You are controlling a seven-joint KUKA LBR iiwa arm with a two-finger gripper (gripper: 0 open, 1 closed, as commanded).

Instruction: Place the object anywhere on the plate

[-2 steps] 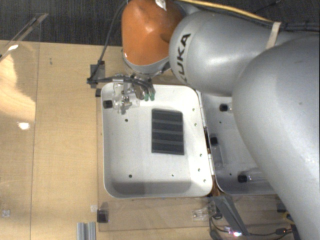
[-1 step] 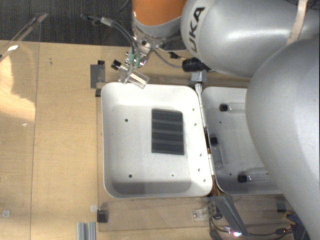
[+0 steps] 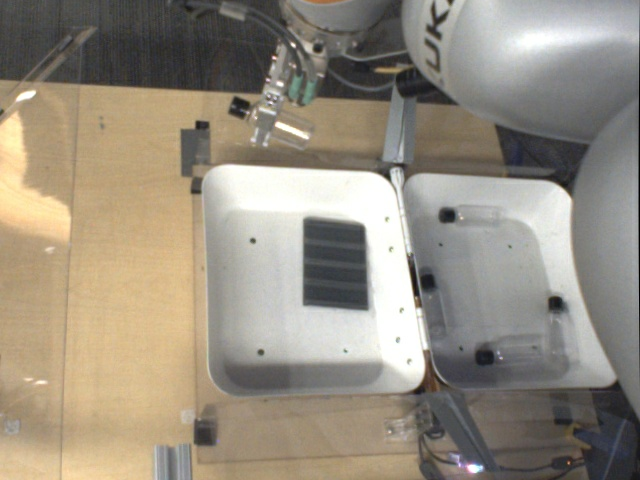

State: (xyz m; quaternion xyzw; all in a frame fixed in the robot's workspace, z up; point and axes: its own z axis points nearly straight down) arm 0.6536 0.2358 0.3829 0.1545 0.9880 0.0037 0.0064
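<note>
From the camera view I take the left bin (image 3: pixel 225 183) as my landmark. The dark ribbed slab (image 3: pixel 335 264) lies flat just right of that bin's middle, well clear of its walls. It is the only loose thing I can make out, so I judge it to be the object to move. Immediately right of the left bin sits the right bin (image 3: pixel 560 196). In it lies a clear flat sheet (image 3: pixel 500 278) with small black pieces near its corners, and I take that to be the plate, though its edges are faint.

The end effector (image 3: pixel 283 108) hangs beyond the left bin's far edge, over the bench (image 3: pixel 110 288), not above either bin. I cannot tell whether it is spread or pressed together. A pale, glassy glint sits at its tip, and I cannot say whether that is part of the tool or something it carries. The arm (image 3: pixel 520 38) fills the area above the right bin.

On handling, the slab looks thin, stiff and light. Its ribs should give some bite, but it lies so low on the bin floor that there is little edge to catch. I would come straight down and take it across its narrow width, along the ribs' ends, near its middle so it does not tip. The smooth white floor may let it skate if I touch one edge first.
</note>
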